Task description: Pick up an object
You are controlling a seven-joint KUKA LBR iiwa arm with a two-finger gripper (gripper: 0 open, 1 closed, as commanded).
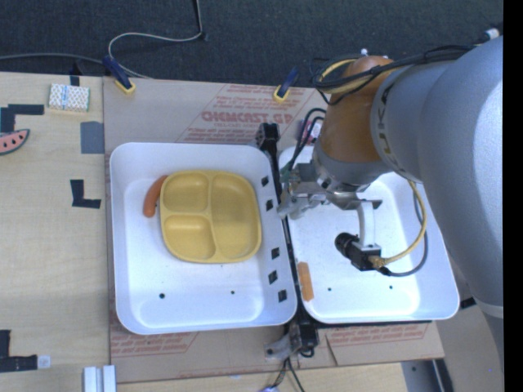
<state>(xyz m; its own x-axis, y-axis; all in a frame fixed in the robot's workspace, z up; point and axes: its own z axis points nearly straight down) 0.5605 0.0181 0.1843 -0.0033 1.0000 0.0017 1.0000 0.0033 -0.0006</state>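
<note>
While the grey arm's two-finger gripper (296, 205) hangs over the divider between both shallow white bins (131, 300) | finger state: cannot tell | small orange carrot-shaped piece (305, 281) lies near, right bin's left wall | risk: descending fingers strike the wall.

Cardboard sheet (237, 117) – blue-yellow clamps (119, 76)

A yellow plate (211, 216) and an orange sausage (150, 197) lie in the white left bin (196, 313). The white right bin (409, 300) holds a small orange piece (305, 280). The arm (425, 121) is grey with an orange band (347, 121).
</note>
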